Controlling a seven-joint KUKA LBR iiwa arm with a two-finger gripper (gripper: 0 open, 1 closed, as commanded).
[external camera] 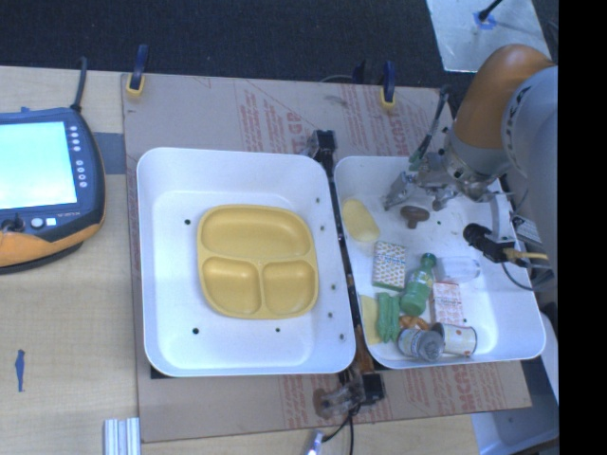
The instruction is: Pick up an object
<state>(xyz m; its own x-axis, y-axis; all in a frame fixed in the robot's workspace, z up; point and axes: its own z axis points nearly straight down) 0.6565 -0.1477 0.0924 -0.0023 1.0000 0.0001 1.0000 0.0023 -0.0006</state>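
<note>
Start at the left bin [171, 349]: it holds a yellow divided tray [256, 259] (no part of this pick). In the right bin [526, 335], the yellow lump [359, 220] lies to the left of the gripper [417, 195], near the divider. A small brown piece [414, 216] sits just below the gripper. You cannot tell the gripper's state here, and nothing is visibly held.

Grey arm [531, 131] with orange band, metal wrist assembly and black cables.
</note>
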